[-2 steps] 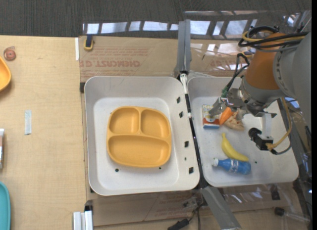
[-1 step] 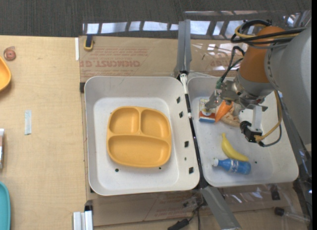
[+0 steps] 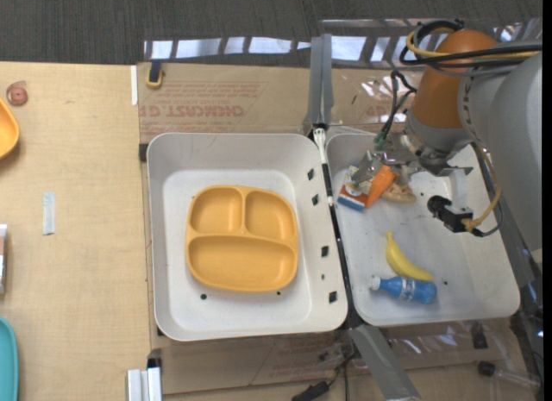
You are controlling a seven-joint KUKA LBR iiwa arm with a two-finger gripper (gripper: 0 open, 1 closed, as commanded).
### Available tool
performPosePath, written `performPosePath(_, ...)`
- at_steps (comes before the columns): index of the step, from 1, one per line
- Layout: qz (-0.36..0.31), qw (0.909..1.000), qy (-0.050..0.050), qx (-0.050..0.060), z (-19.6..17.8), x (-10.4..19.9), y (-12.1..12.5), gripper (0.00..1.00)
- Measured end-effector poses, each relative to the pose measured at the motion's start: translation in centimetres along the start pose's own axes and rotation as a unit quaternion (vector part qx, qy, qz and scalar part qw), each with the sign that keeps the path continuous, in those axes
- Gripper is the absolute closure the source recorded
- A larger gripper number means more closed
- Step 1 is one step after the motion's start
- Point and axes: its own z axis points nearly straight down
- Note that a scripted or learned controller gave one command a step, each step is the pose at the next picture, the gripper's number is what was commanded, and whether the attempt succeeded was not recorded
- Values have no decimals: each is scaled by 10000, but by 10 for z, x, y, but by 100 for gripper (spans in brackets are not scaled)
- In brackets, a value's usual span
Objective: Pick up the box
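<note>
The gripper (image 3: 377,159), finger state unclear, hangs directly over the box (image 3: 352,198).

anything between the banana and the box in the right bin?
Camera view: nothing. Bare white bin floor runs from the box down to the banana. The carrot lies beside the box at the top; the bottle lies below the banana.

So the divided plate (image 3: 243,238) sits in the middle of the left bin (image 3: 164,244). In the right bin (image 3: 492,296), the box (image 3: 354,198) is by the back-left corner, banana (image 3: 404,260) mid-bin, bottle (image 3: 405,289) just in front of it near the front edge.
</note>
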Motion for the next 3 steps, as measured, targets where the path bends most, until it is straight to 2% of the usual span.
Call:
performPosePath(1,-14,10000,-24,-51,-11,-1,2,100)
performPosePath(2,-15,10000,-24,-51,-11,-1,2,0)
performPosePath(3,-981,9952,19,20,-91,84,-7,0)
